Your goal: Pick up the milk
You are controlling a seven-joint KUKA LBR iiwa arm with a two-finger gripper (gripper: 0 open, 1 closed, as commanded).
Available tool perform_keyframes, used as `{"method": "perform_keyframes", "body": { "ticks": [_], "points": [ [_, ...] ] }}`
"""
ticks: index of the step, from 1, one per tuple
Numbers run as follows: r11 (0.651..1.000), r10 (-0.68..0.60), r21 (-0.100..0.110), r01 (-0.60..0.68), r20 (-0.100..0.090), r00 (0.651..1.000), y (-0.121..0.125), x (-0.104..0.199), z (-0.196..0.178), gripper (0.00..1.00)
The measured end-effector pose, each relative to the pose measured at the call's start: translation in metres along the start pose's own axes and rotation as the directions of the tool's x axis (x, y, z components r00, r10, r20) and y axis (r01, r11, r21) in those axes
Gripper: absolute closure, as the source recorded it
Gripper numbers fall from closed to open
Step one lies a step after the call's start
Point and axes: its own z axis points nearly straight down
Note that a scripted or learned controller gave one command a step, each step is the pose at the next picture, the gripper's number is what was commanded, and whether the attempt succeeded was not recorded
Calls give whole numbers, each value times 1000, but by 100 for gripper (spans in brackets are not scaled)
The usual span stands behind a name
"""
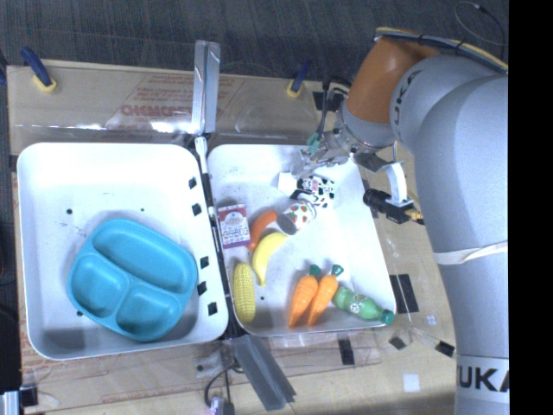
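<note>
The milk [317,190] is a small white carton with black cow spots, lying in the right bin [367,232] near its back edge. My gripper [318,156] hangs just behind and above the carton, at the end of the grey arm with the orange band [380,80]. The gripper's tip is close to the carton's top, and I cannot tell whether they touch. A small white piece [287,181] lies just left of the carton.
The right bin also holds a red box [232,226], a small can [299,215], an orange fruit [263,224], a banana [267,254], a corn cob [244,290], two carrots [311,294] and a green bottle [361,304]. A blue divided plate [131,277] sits in the left bin [52,180].
</note>
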Motion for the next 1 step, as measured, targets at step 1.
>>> {"method": "perform_keyframes", "body": {
  "ticks": [1],
  "points": [
    [1000,0,0,0,0,1000,0,0,0,0]
  ]
}}
